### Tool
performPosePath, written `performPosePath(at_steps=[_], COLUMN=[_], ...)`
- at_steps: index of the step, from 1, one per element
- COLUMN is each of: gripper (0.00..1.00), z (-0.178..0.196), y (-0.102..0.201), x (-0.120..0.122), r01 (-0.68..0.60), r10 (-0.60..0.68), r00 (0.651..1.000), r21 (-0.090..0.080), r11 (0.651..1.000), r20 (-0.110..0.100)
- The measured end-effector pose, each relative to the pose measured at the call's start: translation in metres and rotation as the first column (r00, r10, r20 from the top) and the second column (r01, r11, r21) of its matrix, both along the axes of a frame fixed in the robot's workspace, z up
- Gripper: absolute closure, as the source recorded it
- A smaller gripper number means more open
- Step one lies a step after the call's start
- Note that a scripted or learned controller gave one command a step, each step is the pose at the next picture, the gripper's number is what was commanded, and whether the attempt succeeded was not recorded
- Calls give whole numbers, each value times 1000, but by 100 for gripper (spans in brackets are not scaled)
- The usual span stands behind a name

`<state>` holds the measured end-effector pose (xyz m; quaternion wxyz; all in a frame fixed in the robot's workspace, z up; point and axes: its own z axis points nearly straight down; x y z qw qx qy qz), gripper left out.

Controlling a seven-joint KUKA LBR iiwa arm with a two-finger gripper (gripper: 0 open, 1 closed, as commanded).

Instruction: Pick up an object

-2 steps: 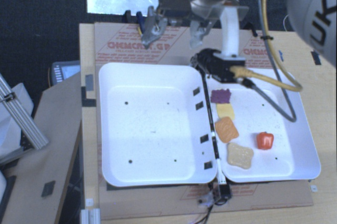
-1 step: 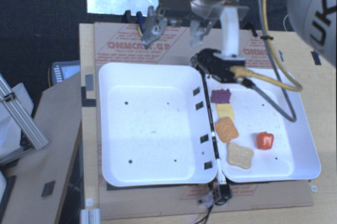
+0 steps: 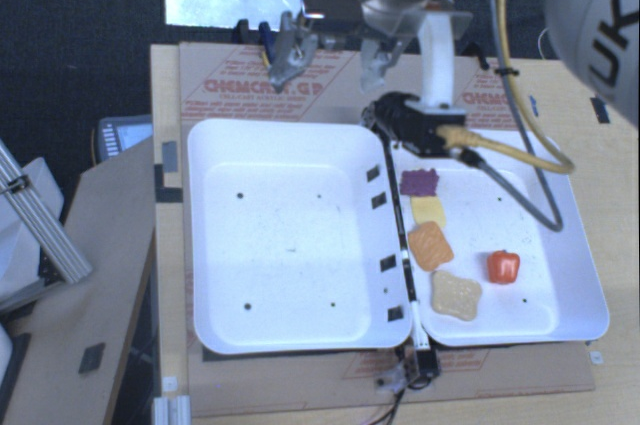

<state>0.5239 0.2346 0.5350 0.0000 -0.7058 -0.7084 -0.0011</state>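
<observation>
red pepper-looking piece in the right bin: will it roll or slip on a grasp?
The red piece looks rounded and glossy, so it may slip between fingers or roll if nudged. It seems small and probably light. It sits apart from the beige piece, leaving room to approach.

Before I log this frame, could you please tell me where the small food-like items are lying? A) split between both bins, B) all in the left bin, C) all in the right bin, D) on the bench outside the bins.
C: the purple piece, yellow piece, orange piece, beige piece and red piece all lie in the right bin.
</observation>
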Motion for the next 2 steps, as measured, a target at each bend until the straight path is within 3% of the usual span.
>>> performPosePath(at_steps=[2], gripper=[0], z=[0], y=[0], x=[0], r01=[0], r10=[0], r00=[1000], r21=[0], r11=[1000], r20=[0])
